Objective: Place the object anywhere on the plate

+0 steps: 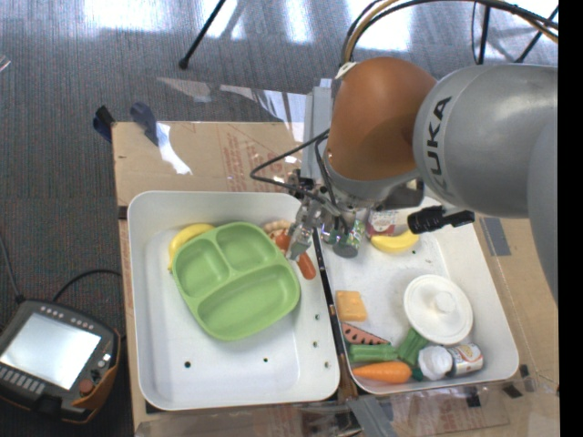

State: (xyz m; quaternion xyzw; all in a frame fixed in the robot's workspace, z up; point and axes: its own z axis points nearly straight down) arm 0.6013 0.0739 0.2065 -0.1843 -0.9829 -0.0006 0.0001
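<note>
Metal two-finger claw (308,235) low over seam between bins, beside right rim of green three-section plastic plate (237,279). Small red-orange sausage-like piece (306,264) just under fingertips, apparently pinched, tilted. Not yet on plate. Left: short carry leftward, release over compartment.

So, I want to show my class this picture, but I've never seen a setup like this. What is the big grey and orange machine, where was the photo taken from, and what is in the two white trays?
It is a robot arm, reaching in from the right. One fixed camera looks down at a slant. The arm's hand hangs over the divide between the two trays; whether it holds anything cannot be told here. The left bin holds a green divided plate with a yellow piece peeking from under it. The right bin holds toy food: a banana, a cheese-like block, a watermelon slice, a carrot, plus a white lidded pot and a small can.
</note>
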